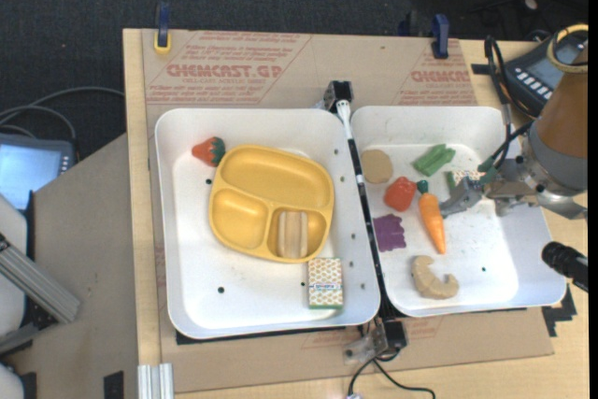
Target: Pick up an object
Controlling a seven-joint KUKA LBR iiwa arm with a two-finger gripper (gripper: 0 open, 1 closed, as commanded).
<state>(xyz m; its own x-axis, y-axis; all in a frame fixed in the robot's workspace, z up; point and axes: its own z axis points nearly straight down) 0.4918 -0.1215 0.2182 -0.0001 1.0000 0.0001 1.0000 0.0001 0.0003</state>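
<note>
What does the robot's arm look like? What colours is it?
The arm comes in from the right. It is thick, round and grey, with an orange band above the wrist. Black cables loop beside it. Its gripper is small, grey metal.

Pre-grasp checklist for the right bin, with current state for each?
1. Gripper over right bin: ok.
2. Finger state visible: cannot tell.
3. Target nearby: carrot lies just left of the gripper, ok.
4. Room around carrot: not ok, red pepper sits close at its top end.
5. Anything held now: cannot tell, the tip is too small to read.
6. Other items clear of the approach: purple piece and tan piece lie apart, ok.
</note>
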